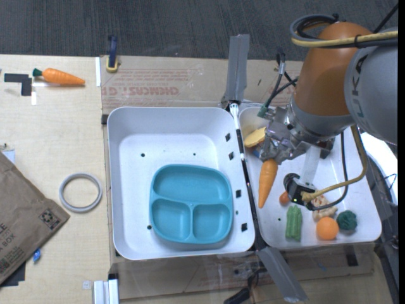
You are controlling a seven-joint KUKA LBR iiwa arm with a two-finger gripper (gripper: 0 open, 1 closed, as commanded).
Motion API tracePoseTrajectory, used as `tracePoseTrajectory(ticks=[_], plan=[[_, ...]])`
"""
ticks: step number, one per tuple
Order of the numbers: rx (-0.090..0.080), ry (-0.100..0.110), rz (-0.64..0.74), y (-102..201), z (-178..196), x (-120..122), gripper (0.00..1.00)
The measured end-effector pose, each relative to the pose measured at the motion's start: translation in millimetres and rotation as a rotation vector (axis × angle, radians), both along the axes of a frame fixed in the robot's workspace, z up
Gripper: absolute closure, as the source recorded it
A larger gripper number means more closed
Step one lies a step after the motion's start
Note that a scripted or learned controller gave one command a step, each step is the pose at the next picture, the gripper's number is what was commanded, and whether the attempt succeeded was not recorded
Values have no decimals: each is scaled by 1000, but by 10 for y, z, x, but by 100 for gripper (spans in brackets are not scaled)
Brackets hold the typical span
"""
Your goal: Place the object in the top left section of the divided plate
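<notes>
Seen from above at a slant, the tabletop (57, 138) carries two shallow white bins side by side. Nearest the viewer in the right bin (367, 227), below the tool, lie a green vegetable piece (293, 223), an orange ball-shaped fruit (327, 228) and a dark teal round item (347, 220), with a small red item (284, 199) and a pale lumpy item (319, 201) just beyond them. To the lower left of the tool, the left bin (126, 170) holds a blue divided plate (191, 203), with one wide section on its far side and two smaller sections on its near side. The grey arm with its large orange band (326, 75) comes in from the right and hangs over the right bin. The tool (277, 149) sits at that bin's left side, close to the wall shared by the two bins. An orange carrot (267, 181) hangs point down directly beneath the tool, its thick top end right at the tool; whether the tool's grip is closed on it cannot be told, because the wrist hides that part. The carrot is to the right of the plate, apart from it. A yellowish slice-shaped item (255, 137) lies just left of the tool. Far to the left of the tool, on the bare tabletop, rest a grey ring (81, 191), a brown cardboard piece (22, 223) and, farthest back, a second carrot (58, 76).
</notes>
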State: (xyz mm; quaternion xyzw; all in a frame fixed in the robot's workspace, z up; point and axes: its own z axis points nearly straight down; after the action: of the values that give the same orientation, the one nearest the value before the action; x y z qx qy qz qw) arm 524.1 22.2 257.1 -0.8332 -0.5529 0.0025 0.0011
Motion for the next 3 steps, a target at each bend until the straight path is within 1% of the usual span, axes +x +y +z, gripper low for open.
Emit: tracePoseTrajectory(ticks=[1, 2, 3], plan=[[-1, -1, 42, 590, 5, -198, 100], [-1, -2, 169, -43, 186, 322, 100], [0, 0, 204, 414, 83, 105, 100]])
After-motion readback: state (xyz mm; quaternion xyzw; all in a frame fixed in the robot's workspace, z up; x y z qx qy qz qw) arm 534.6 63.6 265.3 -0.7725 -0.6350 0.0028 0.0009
